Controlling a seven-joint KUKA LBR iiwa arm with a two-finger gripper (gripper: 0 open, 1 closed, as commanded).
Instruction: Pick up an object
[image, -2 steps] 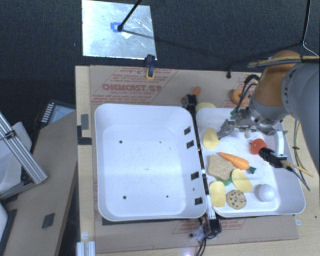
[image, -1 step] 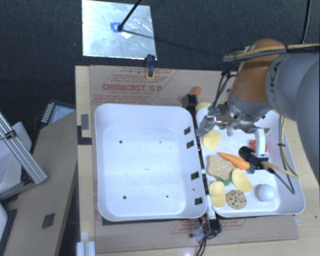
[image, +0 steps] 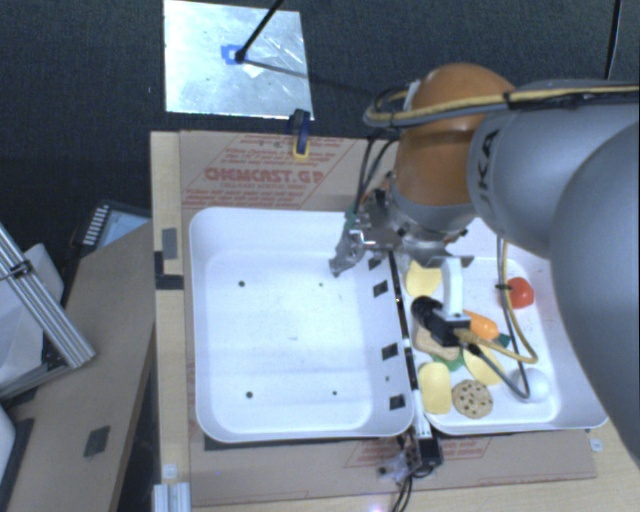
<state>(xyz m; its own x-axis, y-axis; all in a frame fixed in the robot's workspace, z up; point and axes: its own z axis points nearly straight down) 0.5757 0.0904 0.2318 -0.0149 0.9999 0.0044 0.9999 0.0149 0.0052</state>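
Reaching in from the right, the grey arm (image: 560, 170) with its orange band hangs over the two white bins in the camera view. Its claw (image: 347, 254) sits above the upper right corner of the left bin (image: 280, 400), just beside the wall it shares with the right bin (image: 565, 408). Whether the claw is open or closed I cannot tell.

All the loose things lie in the right bin, to the right of the claw and nearer the camera. A yellow piece (image: 421, 279) is nearest the claw, just across the dividing wall. A red ball (image: 519, 293) lies further right beside the arm, with an orange piece (image: 481, 325) below it. Near the front rim a round cookie (image: 471, 399) touches a yellow lump (image: 434, 387), and a pale yellow slice (image: 482, 368) lies just above the cookie, well apart from the claw. Both bins rest on a cardboard sheet (image: 250, 175) on the worktop.
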